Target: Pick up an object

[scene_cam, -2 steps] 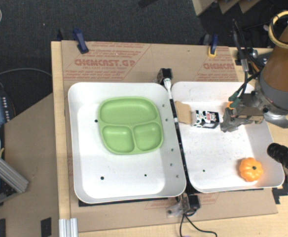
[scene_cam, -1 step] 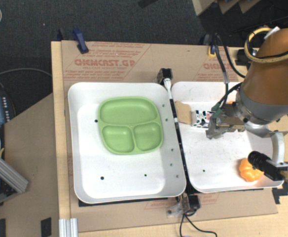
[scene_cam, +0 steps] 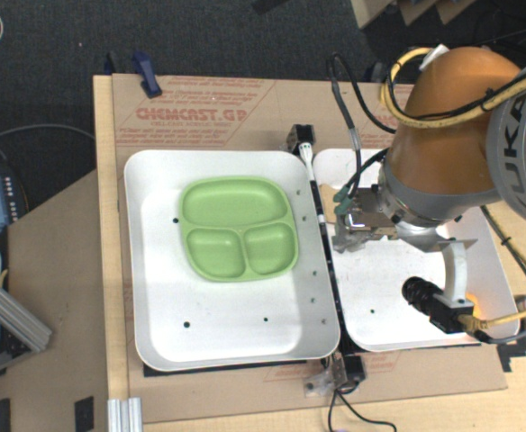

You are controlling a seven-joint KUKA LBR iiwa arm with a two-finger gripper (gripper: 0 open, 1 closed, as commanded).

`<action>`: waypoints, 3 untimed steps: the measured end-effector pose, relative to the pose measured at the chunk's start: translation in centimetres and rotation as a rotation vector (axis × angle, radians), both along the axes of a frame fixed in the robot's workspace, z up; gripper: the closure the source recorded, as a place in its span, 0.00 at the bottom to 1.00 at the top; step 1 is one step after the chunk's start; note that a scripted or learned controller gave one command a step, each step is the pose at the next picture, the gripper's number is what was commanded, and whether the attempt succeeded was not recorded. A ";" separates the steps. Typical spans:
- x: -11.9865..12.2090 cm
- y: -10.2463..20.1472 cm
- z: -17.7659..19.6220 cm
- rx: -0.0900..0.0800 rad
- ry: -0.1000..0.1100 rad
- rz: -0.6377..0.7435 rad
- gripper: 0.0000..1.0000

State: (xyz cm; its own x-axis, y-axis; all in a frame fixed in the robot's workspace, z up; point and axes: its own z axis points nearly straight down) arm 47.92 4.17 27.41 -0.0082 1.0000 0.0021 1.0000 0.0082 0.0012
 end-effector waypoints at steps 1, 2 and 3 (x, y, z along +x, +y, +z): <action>0.2 1.7 16.1 0.002 -0.020 -0.003 1.00; 0.0 -1.6 14.0 -0.003 0.004 -0.012 1.00; 0.0 -3.2 9.6 -0.003 0.007 -0.011 1.00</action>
